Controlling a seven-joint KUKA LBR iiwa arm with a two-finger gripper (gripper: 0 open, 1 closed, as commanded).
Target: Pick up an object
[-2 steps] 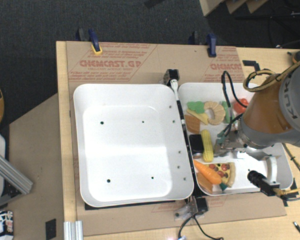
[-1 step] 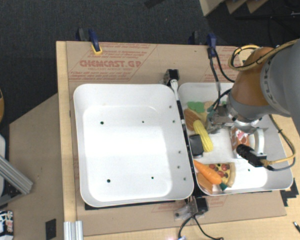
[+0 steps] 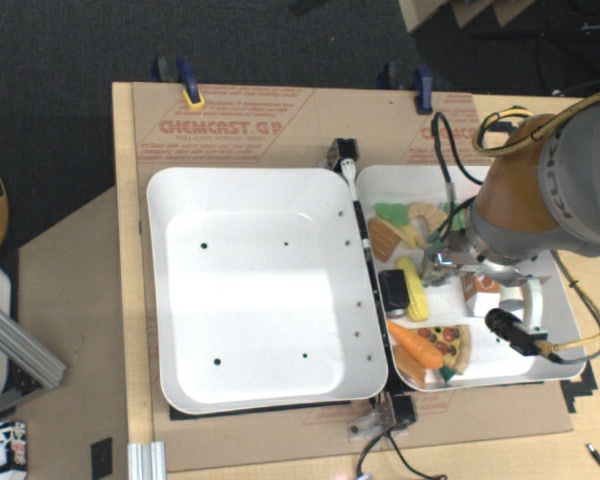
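Note:
The right bin [image 3: 500, 368] holds several toy foods: a green piece [image 3: 391, 211], a brown bread-like piece [image 3: 384, 238], a yellow corn cob [image 3: 414, 290], a black block [image 3: 393, 290], an orange carrot [image 3: 418, 346] and a pizza slice [image 3: 452, 341]. The grey arm with its orange band [image 3: 515, 183] hangs over the middle of this bin. My gripper [image 3: 450, 263] points down just right of the corn cob, with a red and white item [image 3: 480, 290] close to its right. The wrist hides the fingertips.
The left bin [image 3: 255, 288] is a white tray with small dark holes. Both bins rest on a cardboard sheet [image 3: 230, 123] held by blue and yellow clamps [image 3: 190, 83]. A black cable [image 3: 445, 153] loops off the arm. Dark floor surrounds the bench.

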